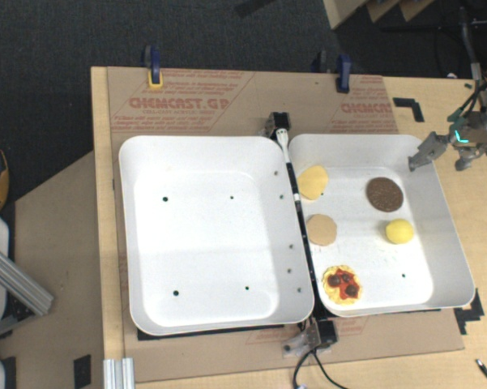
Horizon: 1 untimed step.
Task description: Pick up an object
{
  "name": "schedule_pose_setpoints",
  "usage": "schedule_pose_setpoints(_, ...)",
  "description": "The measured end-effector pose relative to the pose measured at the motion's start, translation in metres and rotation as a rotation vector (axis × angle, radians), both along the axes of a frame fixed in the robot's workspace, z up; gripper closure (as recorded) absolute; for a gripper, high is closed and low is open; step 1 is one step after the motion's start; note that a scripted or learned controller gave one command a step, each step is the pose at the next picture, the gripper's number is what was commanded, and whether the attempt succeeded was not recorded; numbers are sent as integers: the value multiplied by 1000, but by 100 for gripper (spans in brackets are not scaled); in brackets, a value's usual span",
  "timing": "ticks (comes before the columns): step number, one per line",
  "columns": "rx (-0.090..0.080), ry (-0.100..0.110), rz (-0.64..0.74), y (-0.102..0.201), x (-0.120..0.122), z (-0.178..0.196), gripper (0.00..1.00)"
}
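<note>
The right bin point(437, 217) holds several small food items: a pale yellow disc point(312, 181), a dark brown cookie point(384, 194), a tan disc point(322, 230), a yellow lemon-like ball point(399, 232) and a small pizza with red topping point(342, 284). My gripper point(445, 154) hangs at the far right corner of that bin, just past its rim. It is open, with nothing between its fingers. The brown cookie is the nearest item, lying to the gripper's left and a little nearer the camera.
The left bin point(146, 217) stands beside the right one, their rims touching along the middle. Both rest on a cardboard sheet point(227, 96) held by two blue clamps point(153, 59) at the back. A cable point(308, 363) trails off at the front.
</note>
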<state>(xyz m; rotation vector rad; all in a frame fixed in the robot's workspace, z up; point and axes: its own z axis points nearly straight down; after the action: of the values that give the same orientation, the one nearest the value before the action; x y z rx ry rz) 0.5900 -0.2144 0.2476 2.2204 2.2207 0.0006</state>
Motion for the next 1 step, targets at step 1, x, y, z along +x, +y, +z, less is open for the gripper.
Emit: schedule_pose_setpoints(1, -2, -4, 1, 0, 1, 11, 100)
